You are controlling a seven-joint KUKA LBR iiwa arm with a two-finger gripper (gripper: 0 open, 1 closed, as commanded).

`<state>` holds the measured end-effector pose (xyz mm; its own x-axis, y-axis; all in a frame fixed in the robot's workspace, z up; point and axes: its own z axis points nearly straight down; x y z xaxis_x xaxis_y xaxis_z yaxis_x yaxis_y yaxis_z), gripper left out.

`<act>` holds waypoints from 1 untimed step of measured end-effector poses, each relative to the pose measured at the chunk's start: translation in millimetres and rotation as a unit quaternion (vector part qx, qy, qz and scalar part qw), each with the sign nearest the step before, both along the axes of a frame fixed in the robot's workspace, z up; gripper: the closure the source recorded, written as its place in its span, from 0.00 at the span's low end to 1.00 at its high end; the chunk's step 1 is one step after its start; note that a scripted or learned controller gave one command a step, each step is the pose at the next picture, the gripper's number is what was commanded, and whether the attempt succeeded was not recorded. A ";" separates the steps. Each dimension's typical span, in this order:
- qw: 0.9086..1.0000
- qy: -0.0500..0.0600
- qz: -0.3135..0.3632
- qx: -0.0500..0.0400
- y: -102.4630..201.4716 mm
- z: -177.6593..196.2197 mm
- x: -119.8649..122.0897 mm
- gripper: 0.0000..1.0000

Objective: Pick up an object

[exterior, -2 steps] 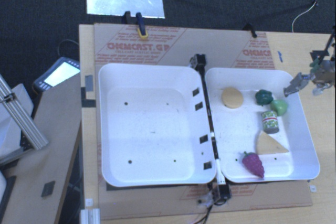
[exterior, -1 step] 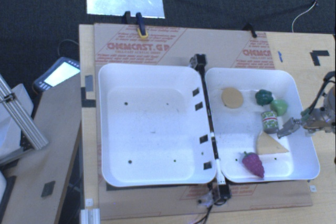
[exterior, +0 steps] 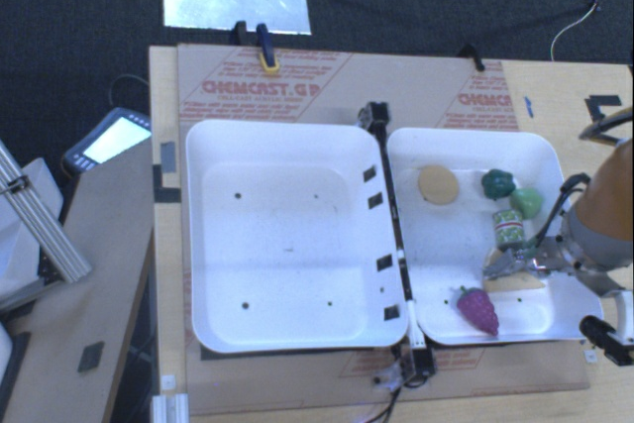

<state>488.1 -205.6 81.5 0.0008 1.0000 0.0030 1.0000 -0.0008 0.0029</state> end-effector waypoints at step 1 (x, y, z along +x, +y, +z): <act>1.000 -0.006 0.005 -0.004 11.3 128.7 48.8 0.00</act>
